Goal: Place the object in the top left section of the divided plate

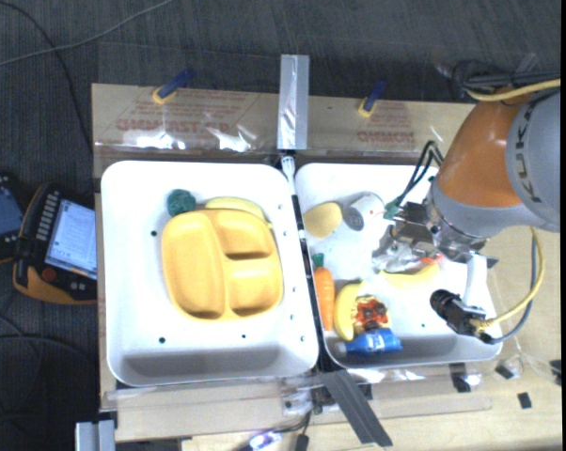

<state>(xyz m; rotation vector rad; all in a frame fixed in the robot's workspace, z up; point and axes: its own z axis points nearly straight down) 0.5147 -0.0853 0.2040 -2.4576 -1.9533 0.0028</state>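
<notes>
Over the right bin (485,336), your tool (407,250) hangs low among the clutter, and everything you need next lies to the left of it, across the wall the two bins share. The divided plate (222,261) sits in the left bin (133,346), well apart from the tool, with its one long compartment on the side away from the tool and two smaller ones on the near side. Read as the camera sees it, the top left section is the upper end of that long compartment, close to the dark green object (180,201) touching the plate's far upper corner.

Which object is yours to carry, I cannot say for certain. Just under the tool lies a yellow, banana-like piece (415,271) with its long axis running left to right, pointing roughly toward the plate. It looks the likeliest candidate. Whether the tool is spread or closed, or has any grip on that piece, I cannot tell; the metal parts blur together there.

Other things share that bin: a pale yellow lemon-like object (322,219) and a white cup (360,209) up and left of the tool, a carrot (323,294) against the dividing wall, and a small figure on a blue base (369,327) below.

Judge the transfer as a long leftward carry over that wall, clearing the carrot.
</notes>
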